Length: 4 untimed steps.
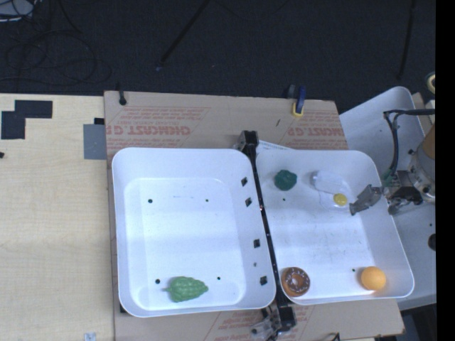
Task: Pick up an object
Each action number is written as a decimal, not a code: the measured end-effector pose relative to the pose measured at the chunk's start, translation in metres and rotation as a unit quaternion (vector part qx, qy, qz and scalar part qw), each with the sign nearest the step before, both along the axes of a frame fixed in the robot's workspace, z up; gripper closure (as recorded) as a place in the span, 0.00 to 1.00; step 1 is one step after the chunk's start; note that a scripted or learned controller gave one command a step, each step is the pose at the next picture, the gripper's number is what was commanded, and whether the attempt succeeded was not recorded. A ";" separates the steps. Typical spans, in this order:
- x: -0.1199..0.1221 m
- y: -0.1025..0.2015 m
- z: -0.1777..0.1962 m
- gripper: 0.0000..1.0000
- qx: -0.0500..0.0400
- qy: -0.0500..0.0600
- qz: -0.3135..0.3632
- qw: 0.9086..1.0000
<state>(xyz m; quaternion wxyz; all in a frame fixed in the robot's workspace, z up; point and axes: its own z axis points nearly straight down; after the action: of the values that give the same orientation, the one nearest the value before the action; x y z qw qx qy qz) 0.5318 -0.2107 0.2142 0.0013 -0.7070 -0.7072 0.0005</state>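
**Gripper poised at the right bin's edge, nothing in hand**

Nearest the camera, the right bin [398, 251] holds a brown ring-shaped doughnut toy [295, 281] and an orange ball [372, 278] along its front wall. The left bin [124, 226] holds one bumpy green lump [186, 288] at its front. Farther back in the right bin lie a small yellow piece [340, 199], a clear plastic item [327, 183] beside it, and a dark green object [286, 180].

The gripper [379, 199] hovers over the bin's right rim, fingers spread apart with nothing between them. The yellow piece is the closest candidate.

Risk: the yellow piece touches the clear item, so a closing finger could catch both or push one away. The clear item is also hard to see.

Count: six objects, one of each; five right, one left.
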 end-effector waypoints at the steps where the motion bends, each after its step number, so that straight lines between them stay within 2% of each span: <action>1: 0.043 0.079 -0.132 0.00 0.000 -0.001 0.003 1.000; 2: 0.071 0.113 -0.127 0.00 0.000 -0.001 0.002 1.000; 3: 0.114 0.129 -0.126 0.00 0.000 -0.002 0.001 1.000; 4: 0.088 0.187 -0.081 0.00 0.007 0.001 0.003 1.000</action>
<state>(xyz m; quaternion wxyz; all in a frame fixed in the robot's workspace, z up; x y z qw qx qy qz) 0.6198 -0.0233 0.1327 0.0072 -0.7048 -0.7093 -0.0038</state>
